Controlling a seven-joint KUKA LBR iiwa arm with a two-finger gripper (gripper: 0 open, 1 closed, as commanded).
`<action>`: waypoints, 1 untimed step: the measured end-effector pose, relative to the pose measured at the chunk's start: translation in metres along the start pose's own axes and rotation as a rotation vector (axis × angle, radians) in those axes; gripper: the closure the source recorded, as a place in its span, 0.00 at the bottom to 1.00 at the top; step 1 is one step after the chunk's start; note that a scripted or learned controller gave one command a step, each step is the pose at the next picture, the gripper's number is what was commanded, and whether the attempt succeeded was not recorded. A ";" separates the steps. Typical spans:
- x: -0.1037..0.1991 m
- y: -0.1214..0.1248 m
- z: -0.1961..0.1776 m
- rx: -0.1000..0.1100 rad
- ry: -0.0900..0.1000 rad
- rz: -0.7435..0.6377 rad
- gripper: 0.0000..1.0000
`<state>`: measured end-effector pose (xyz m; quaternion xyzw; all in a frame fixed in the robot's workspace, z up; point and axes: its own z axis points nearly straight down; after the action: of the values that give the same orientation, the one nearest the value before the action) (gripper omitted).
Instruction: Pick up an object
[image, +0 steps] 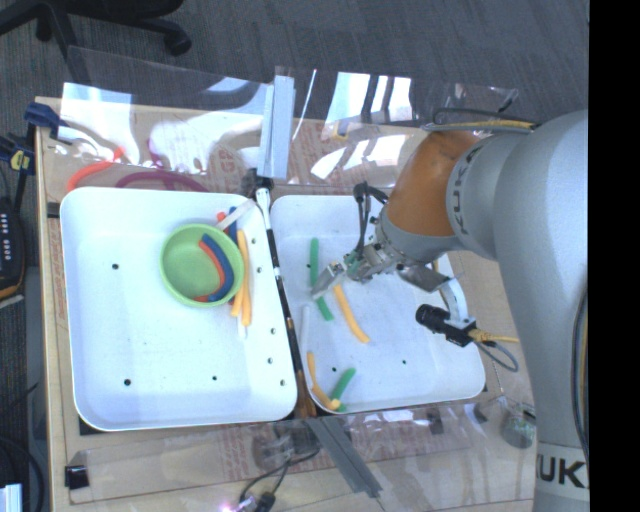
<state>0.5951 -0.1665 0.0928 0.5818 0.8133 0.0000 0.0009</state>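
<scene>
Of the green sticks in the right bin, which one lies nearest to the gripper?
The small green stick just below and left of the gripper. The upright one sits higher, and the third lies low by the bin's front edge.

A robotics lab is indicated: two shallow white plastic bins (150, 390) are mounted on a taped wooden bench (200, 140), loose black cables (20, 200) are strung alongside, and grey carpet flooring (400, 40) is laid beneath.
</scene>
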 end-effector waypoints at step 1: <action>0.001 0.001 -0.011 0.002 0.004 -0.004 1.00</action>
<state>0.5958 -0.1654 0.1041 0.5800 0.8146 0.0004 -0.0012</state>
